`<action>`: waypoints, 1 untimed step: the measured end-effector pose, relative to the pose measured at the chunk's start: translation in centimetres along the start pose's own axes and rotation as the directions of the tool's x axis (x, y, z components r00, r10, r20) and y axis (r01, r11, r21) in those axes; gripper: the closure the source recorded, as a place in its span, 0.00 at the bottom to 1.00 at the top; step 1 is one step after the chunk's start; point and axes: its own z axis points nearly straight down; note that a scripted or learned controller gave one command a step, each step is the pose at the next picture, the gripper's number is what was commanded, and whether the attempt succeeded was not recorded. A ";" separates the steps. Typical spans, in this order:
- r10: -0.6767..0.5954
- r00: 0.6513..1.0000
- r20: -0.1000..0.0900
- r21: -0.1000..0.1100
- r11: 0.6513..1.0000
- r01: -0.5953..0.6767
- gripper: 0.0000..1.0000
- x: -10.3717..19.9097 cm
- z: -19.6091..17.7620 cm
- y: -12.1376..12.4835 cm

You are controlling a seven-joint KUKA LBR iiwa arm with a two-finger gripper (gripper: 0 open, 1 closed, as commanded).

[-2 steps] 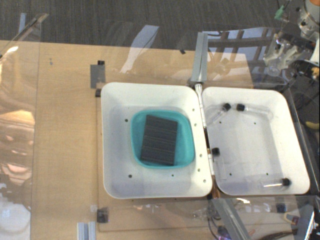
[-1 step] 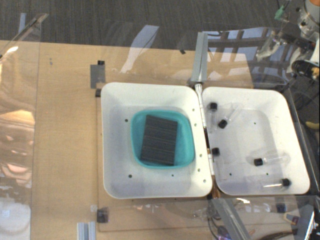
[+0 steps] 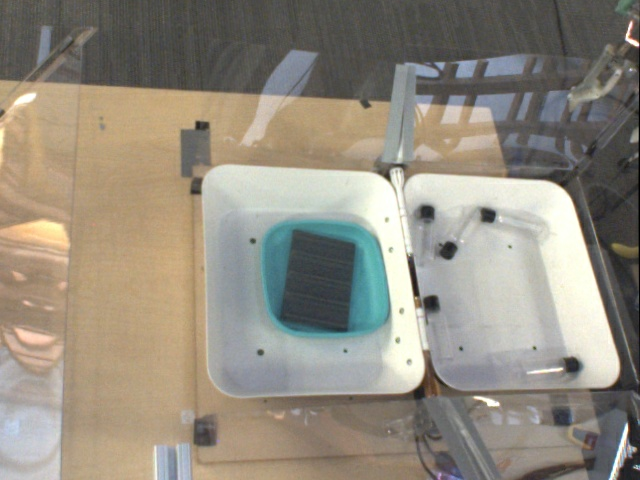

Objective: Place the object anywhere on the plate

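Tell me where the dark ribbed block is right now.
The dark ribbed block lies flat on the teal plate, which sits in the left white bin in the camera view, just left of the divider between the two bins.

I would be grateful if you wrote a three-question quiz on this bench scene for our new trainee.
1. True or false: the dark ridged block lies on the teal plate.
2. Which bin holds the plate? A) the left bin B) the right bin
3. Fill in: judged by how things lie, the placing step looks ____.

Key: 1 true. 2 A. 3 done, since the block rests fully inside the plate's rim.
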 end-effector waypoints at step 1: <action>0.183 0.983 0.002 0.003 0.983 -0.183 0.00 -2.9 0.1 -1.3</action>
